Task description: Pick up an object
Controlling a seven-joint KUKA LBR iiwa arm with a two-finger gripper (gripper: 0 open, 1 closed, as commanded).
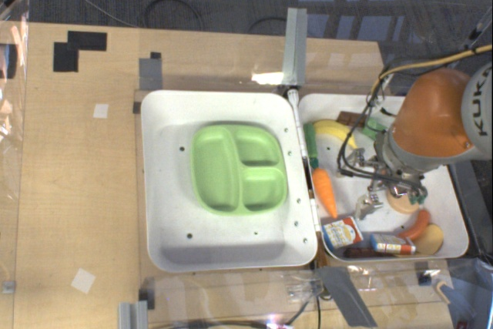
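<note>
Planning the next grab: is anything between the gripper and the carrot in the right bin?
Nothing visible. The gripper hangs over bare bin floor in the right bin, and the carrot lies just to its left in the camera view, against the bin's left wall.

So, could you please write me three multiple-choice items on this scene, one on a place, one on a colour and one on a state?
1. Where does the divided plate lie?
A. In the left bin
B. In the right bin
C. On the bare bench

2. What colour is the divided plate?
A. Red
B. Blue
C. Light green

3. How does the carrot stand relative to the gripper?
A. Clamped in the gripper
B. Lying loose in the right bin, apart from the gripper
C. Resting on the divided plate

Answers: 1 A, the plate sits in the middle of the left bin. 2 C, its three compartments are light green. 3 B, the carrot lies by the right bin's left wall, with white floor between it and the gripper.
</note>
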